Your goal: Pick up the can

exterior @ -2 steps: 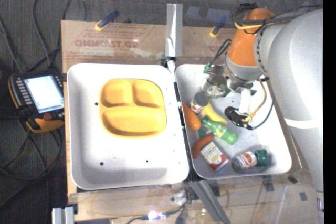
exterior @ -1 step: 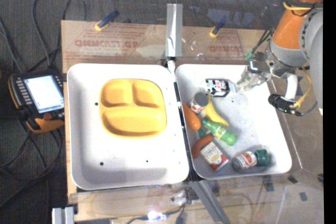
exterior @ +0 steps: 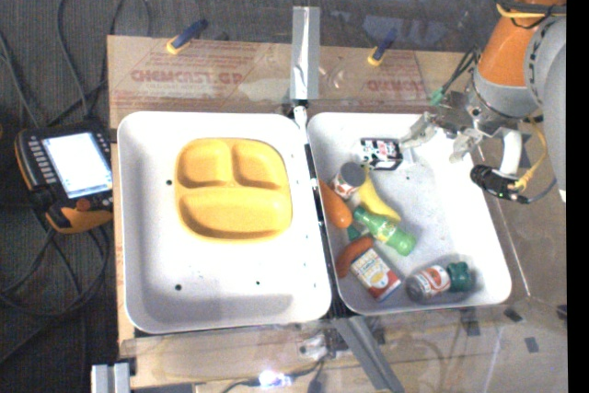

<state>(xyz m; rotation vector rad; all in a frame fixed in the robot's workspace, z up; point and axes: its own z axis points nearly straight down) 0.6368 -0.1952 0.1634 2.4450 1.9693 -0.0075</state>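
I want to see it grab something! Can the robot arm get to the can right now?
Probably yes. The can stands uncovered in the right bin, though a banana and carrot crowd it. The gripper hovers nearby.

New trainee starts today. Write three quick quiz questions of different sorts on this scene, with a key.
1. True or false: the yellow tray lies in the left bin.
2. Which thing lies nearest the front right corner of the right bin? A) carrot B) can C) banana
3. Fill in: the green bottle lies just in front of the ____.

Key
1. True.
2. B, the can.
3. Banana.

The gripper hangs over the right bin's back edge, apart from the can.
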